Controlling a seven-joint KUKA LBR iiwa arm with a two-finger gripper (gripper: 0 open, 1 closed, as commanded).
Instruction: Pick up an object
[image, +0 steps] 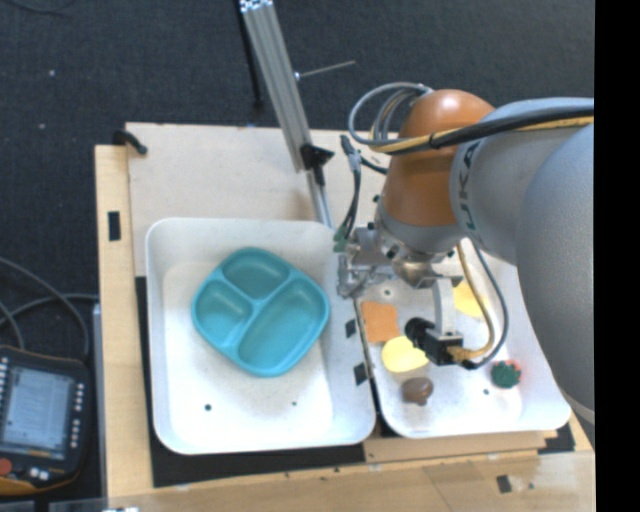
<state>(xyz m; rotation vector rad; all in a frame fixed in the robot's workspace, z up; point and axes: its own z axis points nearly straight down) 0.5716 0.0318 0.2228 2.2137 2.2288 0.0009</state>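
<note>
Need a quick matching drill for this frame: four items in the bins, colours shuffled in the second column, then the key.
Items:
1. divided plate in the left bin
2. square flat piece in the right bin
3. rounded piece below the square
4. small piece near the right bin's right edge

Colours:
A. yellow
B. green
C. teal
D. orange

Pairs: 1-C, 2-D, 3-A, 4-B

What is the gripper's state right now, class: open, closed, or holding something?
Gripper: cannot be told; it hangs over the right bin, above the orange square.
</note>
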